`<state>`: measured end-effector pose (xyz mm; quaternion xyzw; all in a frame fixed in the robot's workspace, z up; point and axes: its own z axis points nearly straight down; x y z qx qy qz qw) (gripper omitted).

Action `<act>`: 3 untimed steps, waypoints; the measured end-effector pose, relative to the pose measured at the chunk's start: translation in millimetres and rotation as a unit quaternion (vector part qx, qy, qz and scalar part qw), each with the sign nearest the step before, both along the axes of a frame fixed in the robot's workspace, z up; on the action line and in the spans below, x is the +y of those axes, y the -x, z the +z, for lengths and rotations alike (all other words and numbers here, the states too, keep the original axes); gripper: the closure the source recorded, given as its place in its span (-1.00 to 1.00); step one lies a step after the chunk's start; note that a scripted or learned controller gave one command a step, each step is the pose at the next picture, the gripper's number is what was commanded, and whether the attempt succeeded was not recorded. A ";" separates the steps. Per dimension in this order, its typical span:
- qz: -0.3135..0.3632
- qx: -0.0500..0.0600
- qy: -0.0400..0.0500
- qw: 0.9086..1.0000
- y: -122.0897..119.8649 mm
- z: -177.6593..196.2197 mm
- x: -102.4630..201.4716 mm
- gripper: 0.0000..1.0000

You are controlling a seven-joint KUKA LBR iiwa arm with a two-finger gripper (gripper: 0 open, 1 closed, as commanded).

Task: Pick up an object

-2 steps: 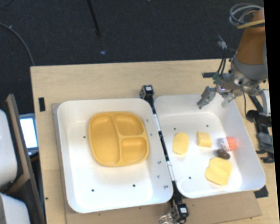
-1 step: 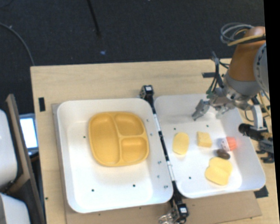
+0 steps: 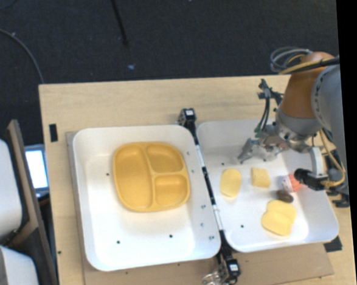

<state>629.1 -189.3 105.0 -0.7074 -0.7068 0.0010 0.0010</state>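
Note:
The right bin [image 3: 227, 135] holds several small items. A pale yellow oval piece [image 3: 230, 182] lies near its left side, with a small yellow block [image 3: 261, 177] just right of it. Lower down rests a larger yellow lump [image 3: 279, 218], a dark brown piece [image 3: 284, 195] sits above it, and an orange-red item [image 3: 289, 183] lies near the right wall. My gripper [image 3: 256, 147] hangs over the bin's upper middle, above the yellow block and apart from every item. Nothing shows between its fingers.
The left bin [image 3: 93, 236] bears a yellow sectioned plate [image 3: 150, 175] at its centre. A black-clipped divider [image 3: 204, 179] separates the bins. The arm's orange band and grey wrist [image 3: 303, 99] stand over the right bin's upper right corner, with cables trailing down the right side.

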 end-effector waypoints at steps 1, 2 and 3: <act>0.000 -0.003 0.000 1.000 -1.3 13.6 -0.8 1.00; 0.000 -0.003 0.000 1.000 -0.2 58.0 3.9 1.00; 0.000 -0.004 0.001 1.000 -1.1 103.9 3.0 1.00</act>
